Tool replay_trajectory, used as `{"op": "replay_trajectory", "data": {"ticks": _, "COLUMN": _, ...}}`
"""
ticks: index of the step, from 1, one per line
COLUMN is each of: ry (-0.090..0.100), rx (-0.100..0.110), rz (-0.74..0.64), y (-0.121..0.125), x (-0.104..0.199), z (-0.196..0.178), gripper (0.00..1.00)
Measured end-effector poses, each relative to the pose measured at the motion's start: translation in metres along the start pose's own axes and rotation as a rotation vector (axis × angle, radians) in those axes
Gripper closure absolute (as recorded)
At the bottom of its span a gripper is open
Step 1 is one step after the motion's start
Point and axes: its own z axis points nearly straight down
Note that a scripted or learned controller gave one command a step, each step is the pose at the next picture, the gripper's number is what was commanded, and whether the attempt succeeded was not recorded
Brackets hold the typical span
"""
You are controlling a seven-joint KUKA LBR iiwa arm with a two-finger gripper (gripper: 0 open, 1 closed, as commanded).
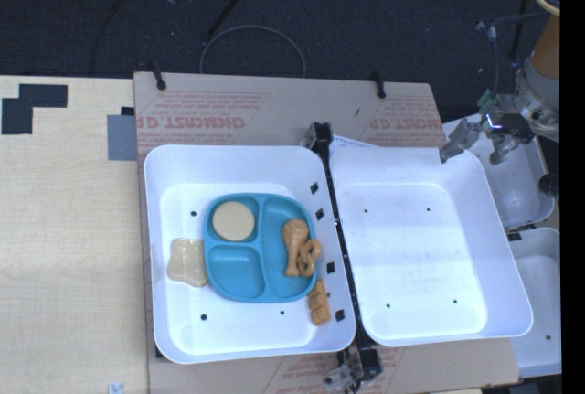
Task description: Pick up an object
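A blue divided plate (247, 278) lies in the left bin (174, 177). A round tan disc (232, 220) sits in the plate's upper-left section and a twisted tan pretzel-like piece (300, 248) in its right section. A pale bread-like piece (187, 261) rests on the bin floor against the plate's left edge. A small brown chunk (318, 303) lies by the plate's lower right. My gripper (476, 145) hangs over the far right corner of the right bin (430, 246), away from all the objects. Its fingers (454, 146) stand apart with nothing between them.
A black hinge strip (334, 237) divides the two bins. Both bins rest on a cardboard sheet (274, 109). White containers (526, 191) stand at the right of the right bin, under the arm. Light wooden benchtop (64, 246) lies to the left.
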Motion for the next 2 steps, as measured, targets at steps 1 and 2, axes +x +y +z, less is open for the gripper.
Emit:
{"op": "replay_trajectory", "data": {"ticks": 1, "ry": 0.001, "rx": 0.004, "rz": 0.000, "y": -0.003, "x": 0.001, "z": 0.043, "gripper": 0.00}}
{"op": "replay_trajectory", "data": {"ticks": 2, "ry": 0.002, "rx": 0.007, "rz": 0.000, "y": -0.006, "x": -0.003, "z": 0.106, "gripper": 0.00}}
